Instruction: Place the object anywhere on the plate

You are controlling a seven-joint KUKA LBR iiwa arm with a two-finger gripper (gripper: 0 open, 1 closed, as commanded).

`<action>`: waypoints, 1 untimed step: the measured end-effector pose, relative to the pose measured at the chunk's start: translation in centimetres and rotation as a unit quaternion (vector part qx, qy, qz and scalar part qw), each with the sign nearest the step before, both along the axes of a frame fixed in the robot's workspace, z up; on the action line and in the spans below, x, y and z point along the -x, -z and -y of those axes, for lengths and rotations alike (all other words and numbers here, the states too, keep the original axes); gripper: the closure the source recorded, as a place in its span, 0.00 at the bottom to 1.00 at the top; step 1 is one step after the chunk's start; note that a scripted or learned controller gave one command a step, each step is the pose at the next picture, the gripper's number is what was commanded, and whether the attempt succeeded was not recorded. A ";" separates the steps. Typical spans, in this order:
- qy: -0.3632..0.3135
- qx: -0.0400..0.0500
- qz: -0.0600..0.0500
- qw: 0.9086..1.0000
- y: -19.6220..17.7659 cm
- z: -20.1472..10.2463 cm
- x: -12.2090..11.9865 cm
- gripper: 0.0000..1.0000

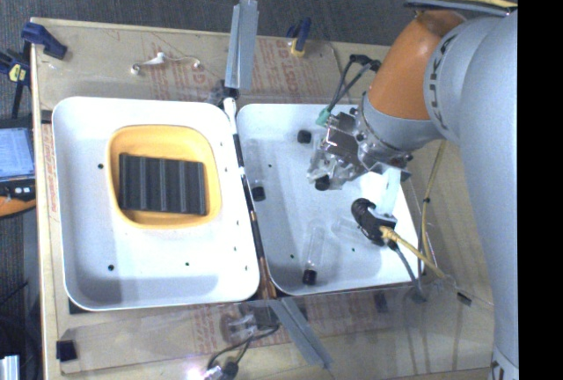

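A yellow plate (163,139) with a dark ridged centre lies in the left bin (79,264). In the right bin (281,149), a clear, tube-like object (317,244) with a black end (309,276) lies near the front edge. My gripper (324,176) hangs over the middle of the right bin, pointing down and left. It is behind the clear object and apart from it. A small dark spot sits at the gripper's tip, and I cannot make out what it is.
Small black pieces sit in the right bin at the back (303,137) and by the left wall (258,192). A grey metal bar (239,44) stands behind the divide between the bins. Blue clamps (42,37) grip the bench's back edge.
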State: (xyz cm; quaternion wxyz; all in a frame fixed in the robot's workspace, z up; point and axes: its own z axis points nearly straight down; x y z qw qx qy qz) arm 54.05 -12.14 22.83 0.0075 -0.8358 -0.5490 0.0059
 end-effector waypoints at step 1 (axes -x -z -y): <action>-0.083 0.002 0.008 0.996 1.6 -3.8 -6.3 1.00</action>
